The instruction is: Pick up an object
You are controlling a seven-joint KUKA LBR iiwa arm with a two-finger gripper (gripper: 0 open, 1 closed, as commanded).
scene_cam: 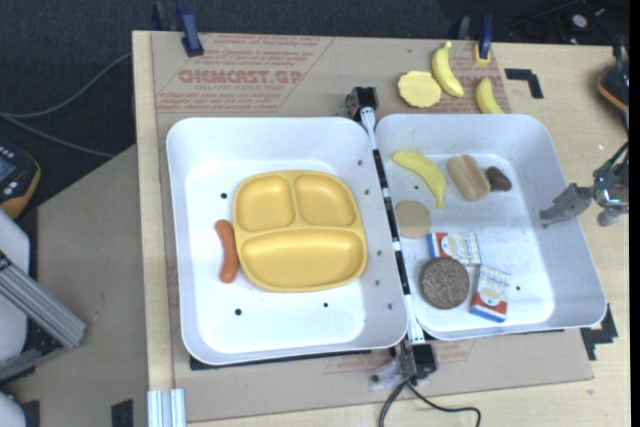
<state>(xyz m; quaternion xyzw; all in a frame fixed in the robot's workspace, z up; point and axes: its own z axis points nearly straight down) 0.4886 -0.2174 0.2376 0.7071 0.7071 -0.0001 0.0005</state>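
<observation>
Your gripper (586,201) sits at the far right edge of the right bin (560,300), over its right wall. It is cut off by the frame, so you cannot tell whether it is spread or closed, and nothing shows in its grasp. The nearest things to it lie inside that bin, off to its left in the camera view. A small dark brown piece (498,180) is closest, touching a tan bread roll (466,177), and beyond the roll lies a yellow banana (420,175). Lower and to the left of the gripper, a small carton (491,293) lies near the bin's front wall. Just past it is a round brown patty (444,283), with a second carton (455,245) touching the patty's upper edge. A tan disc (412,215) rests farther left, close to the seam between the two bins. Any of these could be picked, and all lie well apart from the gripper. Up and to the left of the gripper, outside the bin on the bench (250,75), you have a second banana (447,70), a third banana (487,95) and a flat yellow round piece (420,89). Farthest from the gripper, the left bin (200,315) holds a yellow divided plate (299,230), with a reddish sausage (227,250) just beside the plate's far edge.
</observation>
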